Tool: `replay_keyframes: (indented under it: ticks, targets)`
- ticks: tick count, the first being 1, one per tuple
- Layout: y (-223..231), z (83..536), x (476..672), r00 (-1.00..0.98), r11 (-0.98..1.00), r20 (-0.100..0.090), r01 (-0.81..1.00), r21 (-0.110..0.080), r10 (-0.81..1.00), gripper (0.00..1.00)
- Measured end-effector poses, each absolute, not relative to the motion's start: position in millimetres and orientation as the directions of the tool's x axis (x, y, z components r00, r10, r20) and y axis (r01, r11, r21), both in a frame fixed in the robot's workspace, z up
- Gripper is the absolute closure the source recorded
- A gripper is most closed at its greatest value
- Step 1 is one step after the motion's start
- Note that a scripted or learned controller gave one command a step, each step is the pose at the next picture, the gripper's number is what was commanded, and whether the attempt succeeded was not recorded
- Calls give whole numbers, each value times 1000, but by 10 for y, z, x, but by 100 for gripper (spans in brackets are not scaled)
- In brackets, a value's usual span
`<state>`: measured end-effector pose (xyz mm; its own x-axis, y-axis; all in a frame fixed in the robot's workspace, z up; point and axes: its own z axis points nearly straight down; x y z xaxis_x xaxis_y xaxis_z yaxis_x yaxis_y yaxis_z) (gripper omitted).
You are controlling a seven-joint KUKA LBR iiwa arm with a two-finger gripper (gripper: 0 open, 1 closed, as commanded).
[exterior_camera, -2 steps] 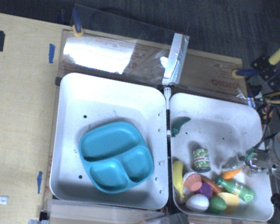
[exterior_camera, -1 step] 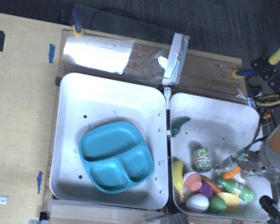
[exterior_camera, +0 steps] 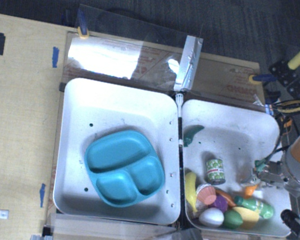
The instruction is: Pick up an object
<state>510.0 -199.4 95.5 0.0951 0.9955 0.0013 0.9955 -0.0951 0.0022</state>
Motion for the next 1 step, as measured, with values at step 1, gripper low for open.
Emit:
replay_keyframes:
  ticks: [1]
  targets:
    - [-1765,2126,5775,207,-207,0,978,2,978,100]
